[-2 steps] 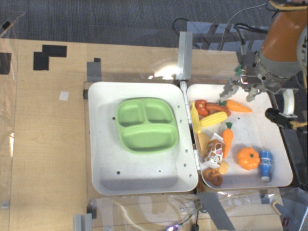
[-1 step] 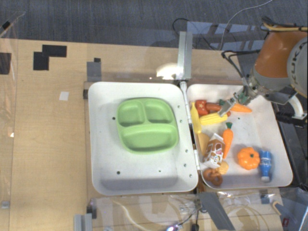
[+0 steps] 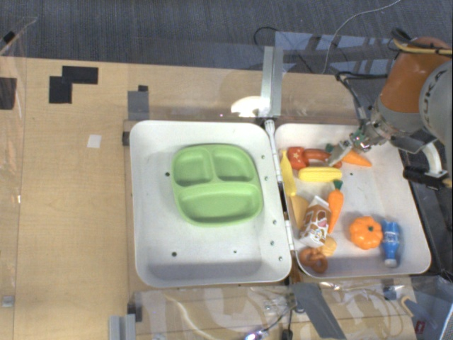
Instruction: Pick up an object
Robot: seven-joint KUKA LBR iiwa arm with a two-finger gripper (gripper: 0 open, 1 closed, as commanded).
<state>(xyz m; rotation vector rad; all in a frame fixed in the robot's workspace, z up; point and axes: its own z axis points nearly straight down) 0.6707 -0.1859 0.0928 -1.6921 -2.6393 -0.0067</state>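
Metal claw [image 3: 352,146] sits low over the far right part of the shallow white plastic right bin [image 3: 414,222], at the end of the grey arm with its orange band [image 3: 410,83] coming in from the right. Can't tell if it's released or clenched, too small and cluttered there; nothing visibly between its tips. Nearest candidate, my call: the small orange wedge-shaped toy [image 3: 356,159], just beside the claw on the near side, close to touching. Next out, the yellow corn-like toy [image 3: 320,174], long axis roughly left-right across the bin, slightly toward the viewer and left of the claw. Red tomato-like toy [image 3: 297,156] sits left of that, near the divider. Orange carrot toy with green top [image 3: 335,210] lies with its long axis near-far, closer to the viewer. Further out: printed carton [image 3: 316,222], round ribbed orange pumpkin toy [image 3: 365,232], blue bottle [image 3: 391,243]. All smooth hard plastic by the look, so rounded ones could slip. Left white bin [image 3: 152,261] holds a green three-compartment tray [image 3: 216,184], well apart. Wooden desk [image 3: 64,190] underneath.
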